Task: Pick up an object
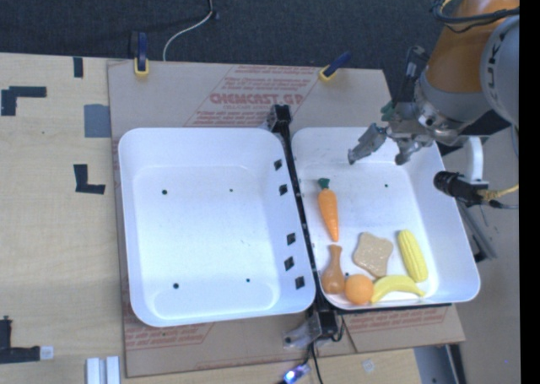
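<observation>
**Fingers apart above the right bin, nothing between them**

The fingers (381,153) stand apart, one prong (364,144) reaching toward the bin divider and the other (408,151) shorter and nearer the arm, with bare white bin floor showing in the gap. Nothing is held. They hang over the far end of the right bin (439,205) (the end away from the toys).

Nearest the fingers, below and toward the divider, lies the carrot (328,212), green top pointing up toward them, well apart from either prong. Farther off in the same direction, at the bin's near end, the remaining pieces are clustered: a tan gourd-shaped piece (334,271) just beyond the carrot's tip, an orange (359,289) touching it, a slice of bread (373,254) beside the orange, a banana (396,289) along the near wall, and a corn cob (412,255) directly below the fingers, just beside the bread.

Above the fingers rises the grey arm with its orange band (468,32).

Across the divider (289,205) from the fingers sits the left bin (202,222). Both bins rest on a cardboard sheet (245,95) on the worktop (51,205).
</observation>
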`<state>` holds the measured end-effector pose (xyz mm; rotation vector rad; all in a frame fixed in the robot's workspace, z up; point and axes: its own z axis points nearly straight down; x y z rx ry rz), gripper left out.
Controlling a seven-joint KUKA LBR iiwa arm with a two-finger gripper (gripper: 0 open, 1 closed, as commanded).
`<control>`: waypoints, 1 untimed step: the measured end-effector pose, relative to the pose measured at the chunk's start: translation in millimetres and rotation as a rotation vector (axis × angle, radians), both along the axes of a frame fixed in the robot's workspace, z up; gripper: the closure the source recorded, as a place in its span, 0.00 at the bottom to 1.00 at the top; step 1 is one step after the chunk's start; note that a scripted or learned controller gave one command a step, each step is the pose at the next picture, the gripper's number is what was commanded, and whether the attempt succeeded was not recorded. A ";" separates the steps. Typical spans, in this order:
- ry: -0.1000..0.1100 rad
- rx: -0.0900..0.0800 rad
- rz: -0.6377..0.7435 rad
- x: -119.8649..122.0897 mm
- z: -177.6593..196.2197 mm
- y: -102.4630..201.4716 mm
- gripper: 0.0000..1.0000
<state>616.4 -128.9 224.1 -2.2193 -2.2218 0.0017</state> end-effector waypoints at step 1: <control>0.006 0.002 -0.002 -60.2 -24.0 21.0 0.00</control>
